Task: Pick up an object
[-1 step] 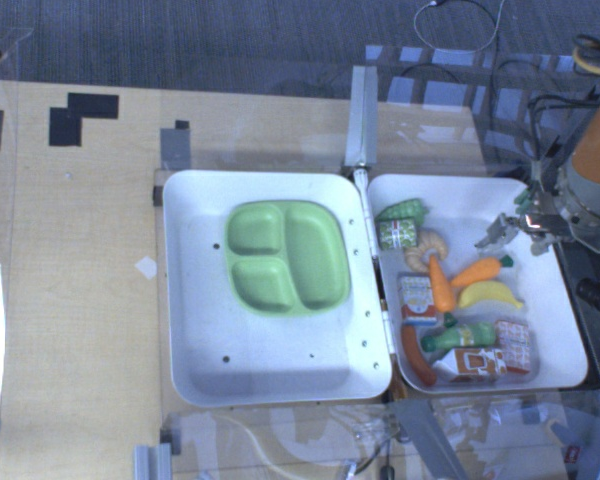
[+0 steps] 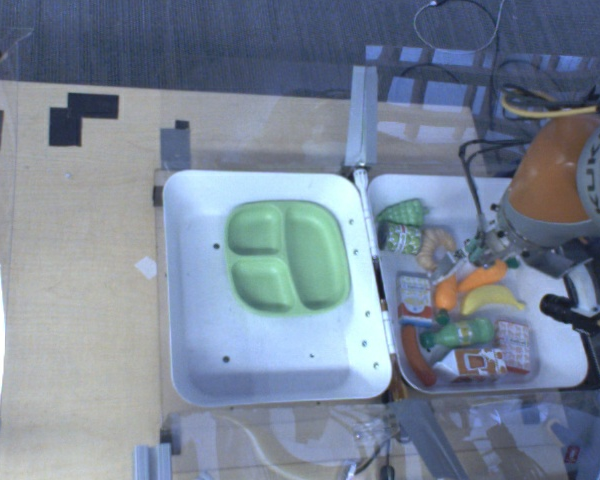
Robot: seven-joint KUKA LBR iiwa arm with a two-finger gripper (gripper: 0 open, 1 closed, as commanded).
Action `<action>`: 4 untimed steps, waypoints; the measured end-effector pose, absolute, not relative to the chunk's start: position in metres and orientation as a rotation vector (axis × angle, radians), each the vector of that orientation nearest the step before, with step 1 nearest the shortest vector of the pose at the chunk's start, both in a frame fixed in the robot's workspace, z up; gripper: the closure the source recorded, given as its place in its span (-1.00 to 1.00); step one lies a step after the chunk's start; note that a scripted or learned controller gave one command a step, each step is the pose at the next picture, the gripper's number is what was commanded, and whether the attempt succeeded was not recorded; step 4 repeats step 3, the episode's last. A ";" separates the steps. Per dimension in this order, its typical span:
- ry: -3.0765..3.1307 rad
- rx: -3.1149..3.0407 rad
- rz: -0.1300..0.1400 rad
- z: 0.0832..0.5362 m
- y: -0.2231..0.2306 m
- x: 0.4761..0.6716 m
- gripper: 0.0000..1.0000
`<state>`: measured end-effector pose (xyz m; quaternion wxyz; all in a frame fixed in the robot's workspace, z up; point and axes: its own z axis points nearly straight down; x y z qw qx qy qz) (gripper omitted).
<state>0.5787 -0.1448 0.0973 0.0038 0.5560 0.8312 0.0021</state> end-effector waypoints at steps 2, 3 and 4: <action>2.558 1.792 0.019 0.102 -0.150 0.535 1.00; 2.623 1.716 0.005 0.231 -0.100 0.517 1.00; 2.623 1.716 0.005 0.231 -0.100 0.517 1.00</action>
